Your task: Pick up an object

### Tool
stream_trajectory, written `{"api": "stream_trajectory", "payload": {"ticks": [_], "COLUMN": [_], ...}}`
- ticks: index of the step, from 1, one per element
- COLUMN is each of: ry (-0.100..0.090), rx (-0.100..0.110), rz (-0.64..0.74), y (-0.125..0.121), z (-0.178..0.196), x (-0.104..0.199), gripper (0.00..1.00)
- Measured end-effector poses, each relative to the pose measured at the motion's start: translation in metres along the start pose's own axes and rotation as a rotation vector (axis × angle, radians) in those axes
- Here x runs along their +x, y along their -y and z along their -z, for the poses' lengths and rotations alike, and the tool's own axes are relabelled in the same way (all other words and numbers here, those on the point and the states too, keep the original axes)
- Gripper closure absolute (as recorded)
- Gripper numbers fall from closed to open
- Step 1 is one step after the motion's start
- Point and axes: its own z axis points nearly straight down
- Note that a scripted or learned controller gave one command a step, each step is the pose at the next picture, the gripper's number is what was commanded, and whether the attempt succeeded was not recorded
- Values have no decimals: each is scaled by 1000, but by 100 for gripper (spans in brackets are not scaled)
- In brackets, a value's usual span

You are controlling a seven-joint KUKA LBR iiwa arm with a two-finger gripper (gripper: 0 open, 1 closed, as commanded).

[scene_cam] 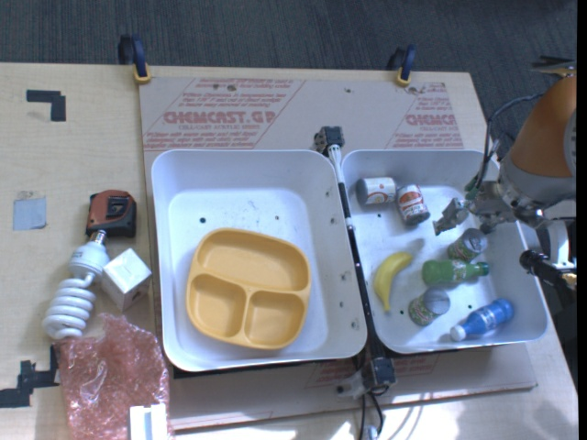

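Note:
The right bin [523, 246] holds several small things. A white can [376, 190] lies on its side beside a red-and-white can [413, 204] at the far end. Nearer the front are a yellow banana [392, 278], a green bottle [454, 270], a silvery can [470, 244], a tin [427, 306] and a blue bottle [483, 319]. My gripper [459, 215] hangs low over the bin's right half, just above the silvery can and to the right of the red-and-white can. The arm's orange band [543, 136] is behind it.
The left bin [174, 200] holds a yellow divided plate [248, 287]. On the bench to the left lie a tape measure [112, 213], a spiral light bulb [76, 291], a white cube [127, 270] and pink bubble wrap [110, 374]. A black rod [347, 227] runs between the bins.

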Motion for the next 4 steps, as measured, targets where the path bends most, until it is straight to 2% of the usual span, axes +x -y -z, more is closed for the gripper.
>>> {"api": "stream_trajectory", "payload": {"ticks": [1,2,3,4], "ry": [1,1,-2,0], "rx": [-2,-2,2,-1], "rz": [-2,-2,2,0], "y": [-1,-1,52,51], "z": [10,10,-10,0], "x": [-1,-1,12,11], "gripper": [100,0,0,100]}}
